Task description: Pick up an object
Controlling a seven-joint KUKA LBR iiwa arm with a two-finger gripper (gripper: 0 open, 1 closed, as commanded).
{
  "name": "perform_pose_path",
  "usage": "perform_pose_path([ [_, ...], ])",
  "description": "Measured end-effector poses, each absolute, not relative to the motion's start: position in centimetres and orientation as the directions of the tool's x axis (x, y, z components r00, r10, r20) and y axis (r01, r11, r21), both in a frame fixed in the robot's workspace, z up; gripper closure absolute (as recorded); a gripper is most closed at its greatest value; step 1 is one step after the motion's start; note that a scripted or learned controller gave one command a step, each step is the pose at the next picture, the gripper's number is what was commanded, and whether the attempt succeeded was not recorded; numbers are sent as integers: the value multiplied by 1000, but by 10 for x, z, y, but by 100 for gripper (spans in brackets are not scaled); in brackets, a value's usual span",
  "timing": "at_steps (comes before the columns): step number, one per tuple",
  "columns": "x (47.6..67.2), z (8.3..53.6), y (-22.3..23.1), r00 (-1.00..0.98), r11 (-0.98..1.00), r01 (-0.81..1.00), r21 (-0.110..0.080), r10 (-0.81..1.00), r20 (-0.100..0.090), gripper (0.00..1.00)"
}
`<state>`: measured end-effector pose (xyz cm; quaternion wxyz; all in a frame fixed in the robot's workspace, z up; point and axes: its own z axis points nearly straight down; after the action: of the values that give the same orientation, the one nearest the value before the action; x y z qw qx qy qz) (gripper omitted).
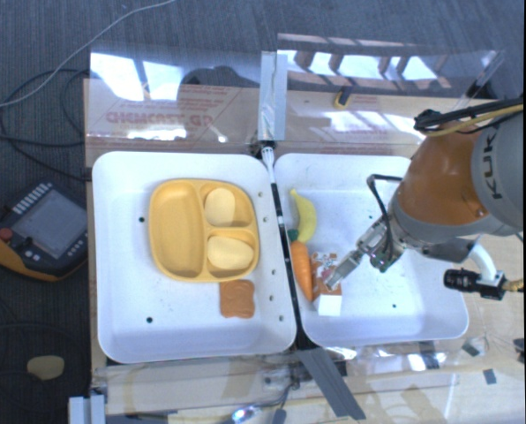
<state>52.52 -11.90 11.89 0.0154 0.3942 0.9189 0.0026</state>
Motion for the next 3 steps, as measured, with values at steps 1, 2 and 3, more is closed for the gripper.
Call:
perform_pose_path([
  [1,522,183,-87,-505,505,863,0,863,1,0],
  [2,517,227,-31,-743,743,669,1,669,-1,0],
  [3,524,185,-82,-532,532,846,-1,846,1,0],
])
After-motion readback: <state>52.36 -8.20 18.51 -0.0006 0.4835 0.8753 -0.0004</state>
